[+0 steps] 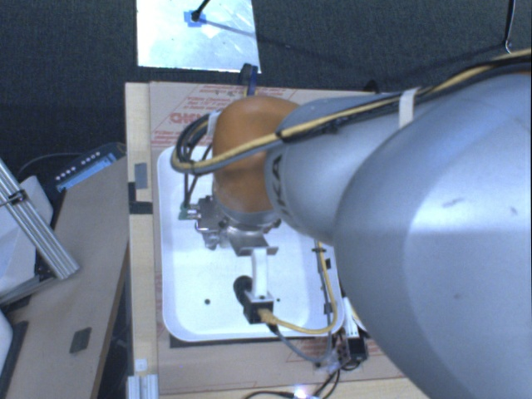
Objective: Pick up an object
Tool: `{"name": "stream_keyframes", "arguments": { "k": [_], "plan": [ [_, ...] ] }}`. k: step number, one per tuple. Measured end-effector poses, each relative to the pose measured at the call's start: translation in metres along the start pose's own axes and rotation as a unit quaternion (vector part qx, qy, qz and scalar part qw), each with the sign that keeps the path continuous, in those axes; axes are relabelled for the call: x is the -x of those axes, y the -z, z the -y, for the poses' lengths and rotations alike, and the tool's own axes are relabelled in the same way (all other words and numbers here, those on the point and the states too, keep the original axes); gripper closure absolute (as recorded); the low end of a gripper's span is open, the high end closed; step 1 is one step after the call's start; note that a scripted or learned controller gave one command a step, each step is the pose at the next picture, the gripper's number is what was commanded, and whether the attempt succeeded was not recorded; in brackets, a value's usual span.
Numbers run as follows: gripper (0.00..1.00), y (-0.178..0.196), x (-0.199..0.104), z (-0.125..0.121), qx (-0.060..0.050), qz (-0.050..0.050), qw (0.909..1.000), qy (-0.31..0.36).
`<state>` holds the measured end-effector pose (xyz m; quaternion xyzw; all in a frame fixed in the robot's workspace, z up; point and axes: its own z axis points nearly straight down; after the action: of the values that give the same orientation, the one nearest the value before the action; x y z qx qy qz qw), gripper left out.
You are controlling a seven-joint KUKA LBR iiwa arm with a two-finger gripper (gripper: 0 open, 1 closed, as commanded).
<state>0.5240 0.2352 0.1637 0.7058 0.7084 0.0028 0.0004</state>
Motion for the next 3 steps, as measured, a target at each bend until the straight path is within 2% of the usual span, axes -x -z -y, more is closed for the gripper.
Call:
{"name": "stream_keyframes", "arguments": {
  "k": [1,2,3],
  "plan": [
    [1.0,0.104,-0.001,0.036,0.002,-0.001,1.0,0.001],
    [1.0,-0.086,0.008,-0.001,-0.002,0.002,1.0,-0.002],
    [1.0,-0.017,0.0,-0.006,0.0,0.0,1.0,0.0]
  ]
}}
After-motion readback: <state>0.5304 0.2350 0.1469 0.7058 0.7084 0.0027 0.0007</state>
